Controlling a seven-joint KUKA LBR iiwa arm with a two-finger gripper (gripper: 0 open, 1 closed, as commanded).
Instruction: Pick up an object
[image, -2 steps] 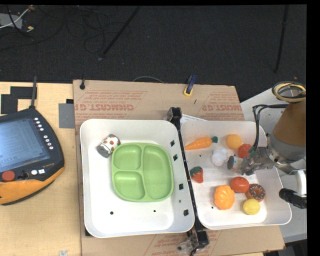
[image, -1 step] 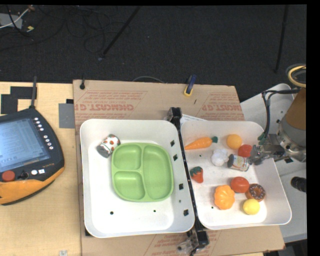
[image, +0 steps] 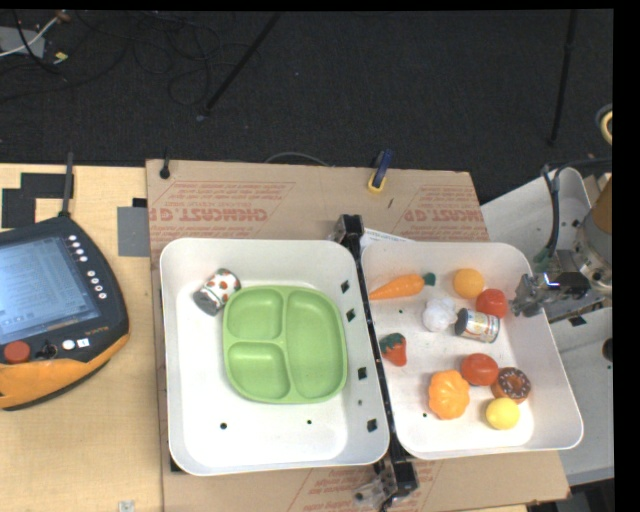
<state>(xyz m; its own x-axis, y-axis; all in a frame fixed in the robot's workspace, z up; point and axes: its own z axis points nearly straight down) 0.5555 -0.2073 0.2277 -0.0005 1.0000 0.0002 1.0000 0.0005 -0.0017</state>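
Now, gripper (image: 528, 296): over right bin's (image: 560, 420) right rim, fingers' opening cannot be told.
Red ball (image: 491, 303): just left of gripper, apart.
Can (image: 478, 325): beside red ball.

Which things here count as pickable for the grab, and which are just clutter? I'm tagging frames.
Job: tool; right bin items: carrot, orange ball, tomato, can, donut, lemon; left bin cup.

Lying about: green plate, teach pendant, clamp.
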